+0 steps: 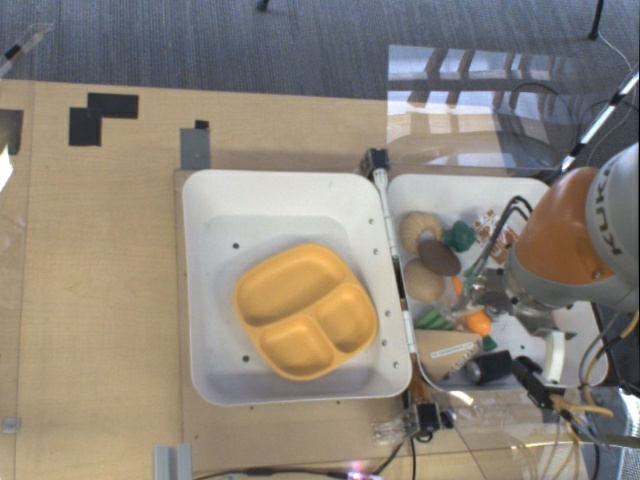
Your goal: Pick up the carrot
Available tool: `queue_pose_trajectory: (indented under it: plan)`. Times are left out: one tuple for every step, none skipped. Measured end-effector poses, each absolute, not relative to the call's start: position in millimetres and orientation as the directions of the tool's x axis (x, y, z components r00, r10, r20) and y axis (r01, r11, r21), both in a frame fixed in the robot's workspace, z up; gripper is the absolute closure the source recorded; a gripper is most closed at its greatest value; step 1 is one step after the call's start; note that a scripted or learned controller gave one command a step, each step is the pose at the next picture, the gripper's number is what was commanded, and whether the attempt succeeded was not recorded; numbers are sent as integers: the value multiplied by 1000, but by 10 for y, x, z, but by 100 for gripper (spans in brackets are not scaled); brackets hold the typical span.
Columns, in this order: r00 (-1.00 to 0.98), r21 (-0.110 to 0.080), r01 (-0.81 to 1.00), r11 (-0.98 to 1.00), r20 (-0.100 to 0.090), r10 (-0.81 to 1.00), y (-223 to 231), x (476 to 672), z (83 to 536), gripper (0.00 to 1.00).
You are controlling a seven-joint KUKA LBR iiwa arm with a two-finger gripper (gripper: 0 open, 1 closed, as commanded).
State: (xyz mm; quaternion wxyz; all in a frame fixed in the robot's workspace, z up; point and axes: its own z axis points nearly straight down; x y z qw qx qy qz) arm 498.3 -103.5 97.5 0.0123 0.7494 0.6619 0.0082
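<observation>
My tool (487,306) hovers over the right bin (520,186), beside the carrot (478,322). Its grip I cannot tell. I should centre over the carrot, clear of neighbouring toys.

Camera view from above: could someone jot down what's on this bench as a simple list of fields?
left bin: holds a yellow divided plate
right bin: holds small toy foods crowded at its left side
carrot: orange, in the right bin, beside green leaves
other items: tan bread roll, brown oval piece, teal piece
arm: above the right bin, near the carrot
grasp: cannot tell
</observation>
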Motion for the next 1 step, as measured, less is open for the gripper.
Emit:
queue_pose_trajectory:
  plan:
    - [440,1,898,-440,2,898,-509,4898,1830,100]
